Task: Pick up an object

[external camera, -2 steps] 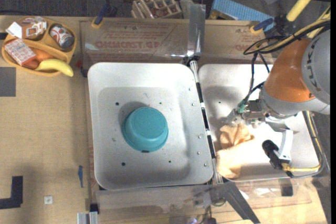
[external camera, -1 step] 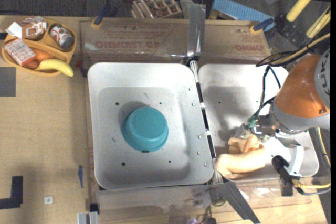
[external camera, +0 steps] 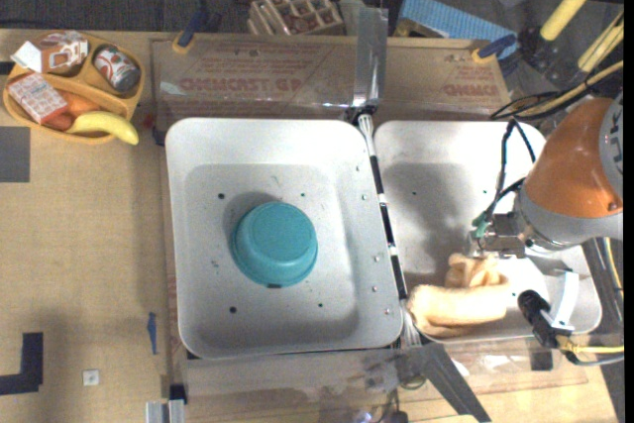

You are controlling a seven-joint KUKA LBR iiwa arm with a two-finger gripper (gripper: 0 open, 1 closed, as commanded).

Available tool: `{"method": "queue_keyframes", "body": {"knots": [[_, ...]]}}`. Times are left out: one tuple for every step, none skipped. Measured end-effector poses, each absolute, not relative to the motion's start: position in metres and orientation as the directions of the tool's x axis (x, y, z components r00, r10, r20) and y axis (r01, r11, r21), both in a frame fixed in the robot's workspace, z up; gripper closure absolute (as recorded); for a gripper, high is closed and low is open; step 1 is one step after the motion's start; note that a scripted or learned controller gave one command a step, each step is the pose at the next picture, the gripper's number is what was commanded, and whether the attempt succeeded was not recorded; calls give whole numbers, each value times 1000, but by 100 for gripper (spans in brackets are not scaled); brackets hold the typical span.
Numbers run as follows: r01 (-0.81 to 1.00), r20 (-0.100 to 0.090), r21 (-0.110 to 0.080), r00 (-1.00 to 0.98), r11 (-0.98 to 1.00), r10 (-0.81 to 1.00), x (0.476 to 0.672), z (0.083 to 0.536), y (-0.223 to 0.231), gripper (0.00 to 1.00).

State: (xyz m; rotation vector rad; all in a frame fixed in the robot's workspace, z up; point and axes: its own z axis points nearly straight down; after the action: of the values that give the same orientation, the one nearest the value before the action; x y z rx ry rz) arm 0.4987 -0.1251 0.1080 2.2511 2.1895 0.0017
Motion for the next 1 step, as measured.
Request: {"method": "queue_keyframes", "body": {"knots": [[1000, 0, 1, 27, -27, 1000, 499, 107, -125, 0]]}}
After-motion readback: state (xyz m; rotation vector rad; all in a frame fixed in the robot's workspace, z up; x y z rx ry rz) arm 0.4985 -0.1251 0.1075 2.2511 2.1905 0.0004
